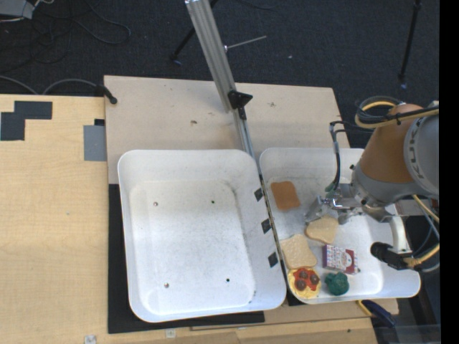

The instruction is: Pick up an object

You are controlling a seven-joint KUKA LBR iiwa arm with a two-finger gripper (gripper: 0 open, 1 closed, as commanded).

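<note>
The right bin (373, 282) holds several small items. A brown toast-like slab (285, 194) lies near its left wall. Toward the front sit a pale tan rounded piece (322, 231), a bread slice (297, 250), a small yellow plate with red bits (305, 281), a green lump (336, 284) and a little printed box (340, 258). My gripper (328, 212) hangs low over the middle of this bin, just above the far edge of the tan piece and to the right of the brown slab. Nothing shows held in it.
The left bin (136, 170) lies beside it, parted by a ridge with black clips (266, 225). A slanted metal rail (215, 56) rises behind the bins. The grey and orange arm (391, 156) and its cables cover the right bin's far right side.
</note>
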